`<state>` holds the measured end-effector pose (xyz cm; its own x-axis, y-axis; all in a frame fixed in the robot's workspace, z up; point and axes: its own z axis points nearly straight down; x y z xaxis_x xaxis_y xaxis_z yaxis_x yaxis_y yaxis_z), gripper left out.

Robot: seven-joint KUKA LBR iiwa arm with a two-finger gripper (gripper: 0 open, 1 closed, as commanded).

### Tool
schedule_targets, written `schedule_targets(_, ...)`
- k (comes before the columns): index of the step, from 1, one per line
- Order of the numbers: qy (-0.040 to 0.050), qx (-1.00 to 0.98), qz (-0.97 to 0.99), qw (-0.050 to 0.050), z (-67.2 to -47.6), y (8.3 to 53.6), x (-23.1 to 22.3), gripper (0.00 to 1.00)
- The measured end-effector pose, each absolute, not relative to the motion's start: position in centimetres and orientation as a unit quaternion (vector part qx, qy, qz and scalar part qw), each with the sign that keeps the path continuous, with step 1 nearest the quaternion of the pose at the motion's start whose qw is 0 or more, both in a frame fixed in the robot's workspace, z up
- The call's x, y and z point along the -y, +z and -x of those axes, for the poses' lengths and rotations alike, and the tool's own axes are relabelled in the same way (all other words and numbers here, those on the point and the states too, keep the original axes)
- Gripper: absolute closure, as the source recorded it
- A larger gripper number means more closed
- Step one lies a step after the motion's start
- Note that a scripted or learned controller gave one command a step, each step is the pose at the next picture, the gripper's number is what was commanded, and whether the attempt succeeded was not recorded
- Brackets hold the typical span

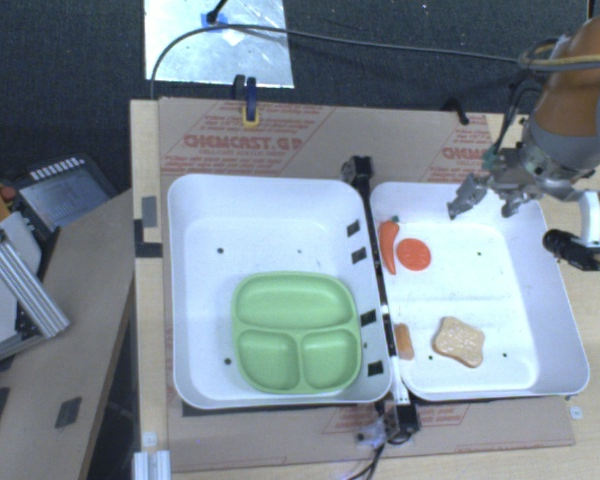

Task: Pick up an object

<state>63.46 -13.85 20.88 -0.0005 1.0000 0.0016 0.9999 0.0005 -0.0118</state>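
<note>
My gripper (487,204) hangs over the far edge of the right bin (540,298), open, with nothing between its two fingers. An orange-red round slice (413,255) lies in that bin at the left, beside a slim orange carrot-like piece (388,245) along the left wall. A tan bread-like piece (459,341) rests near the bin's front. A small orange-brown piece (404,341) lies at the front left wall. All of these lie below and left of the gripper.
The left bin (210,228) holds a green divided plate (296,331) at its front right. A black divider strip (368,258) with clips runs between the bins. Cardboard lies under both bins.
</note>
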Motion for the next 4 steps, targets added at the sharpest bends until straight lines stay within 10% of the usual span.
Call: schedule_targets(4,-0.0003,0.709,0.705,-0.001,-64.1,8.6,13.6,0.0)
